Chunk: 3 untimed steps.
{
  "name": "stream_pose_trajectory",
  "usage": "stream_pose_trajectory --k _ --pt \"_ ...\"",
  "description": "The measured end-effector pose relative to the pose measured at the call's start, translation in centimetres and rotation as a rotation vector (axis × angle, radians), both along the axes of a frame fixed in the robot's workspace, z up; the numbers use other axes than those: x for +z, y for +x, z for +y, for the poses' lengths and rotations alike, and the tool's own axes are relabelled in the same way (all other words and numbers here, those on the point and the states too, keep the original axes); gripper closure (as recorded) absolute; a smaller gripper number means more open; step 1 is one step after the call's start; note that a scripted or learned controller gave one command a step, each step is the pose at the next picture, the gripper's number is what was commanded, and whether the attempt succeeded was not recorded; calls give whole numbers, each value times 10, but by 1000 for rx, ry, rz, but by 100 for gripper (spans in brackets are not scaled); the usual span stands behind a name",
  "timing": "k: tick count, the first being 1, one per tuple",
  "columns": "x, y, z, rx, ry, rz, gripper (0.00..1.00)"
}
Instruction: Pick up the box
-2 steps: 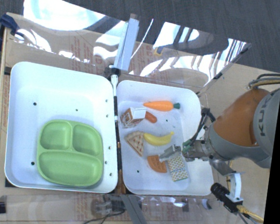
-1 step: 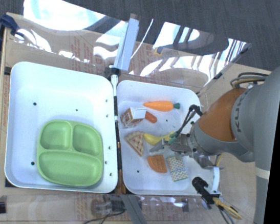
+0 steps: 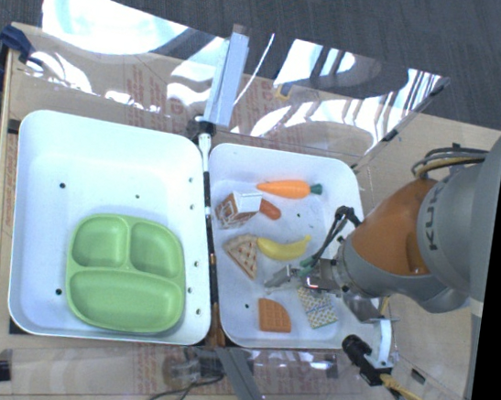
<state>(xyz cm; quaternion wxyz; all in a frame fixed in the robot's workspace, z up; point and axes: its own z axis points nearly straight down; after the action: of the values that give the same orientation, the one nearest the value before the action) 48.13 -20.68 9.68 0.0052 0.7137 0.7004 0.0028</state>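
Note:
The box (image 3: 237,209) is a small brown and white carton lying in the upper left part of the right bin (image 3: 345,182), close to the divider between the bins. My gripper (image 3: 284,276) is low in the middle of the same bin, just below the banana (image 3: 283,246) and to the right of the box, apart from it. The grey arm with its orange band (image 3: 392,235) reaches in from the right and covers the bin's right side.
Around the gripper lie a carrot (image 3: 283,188), a small red sausage (image 3: 270,210), a triangular sandwich (image 3: 245,255), an orange waffle (image 3: 274,315) and a patterned square (image 3: 317,309). The left bin (image 3: 45,147) holds a green divided plate (image 3: 127,273).

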Motion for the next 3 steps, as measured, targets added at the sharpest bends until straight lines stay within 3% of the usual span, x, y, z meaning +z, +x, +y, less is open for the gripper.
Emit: stream_pose_trajectory --k 1,3 --pt "10 -4 -1 36 4 12 0" --pt "10 -4 -1 35 4 12 0"
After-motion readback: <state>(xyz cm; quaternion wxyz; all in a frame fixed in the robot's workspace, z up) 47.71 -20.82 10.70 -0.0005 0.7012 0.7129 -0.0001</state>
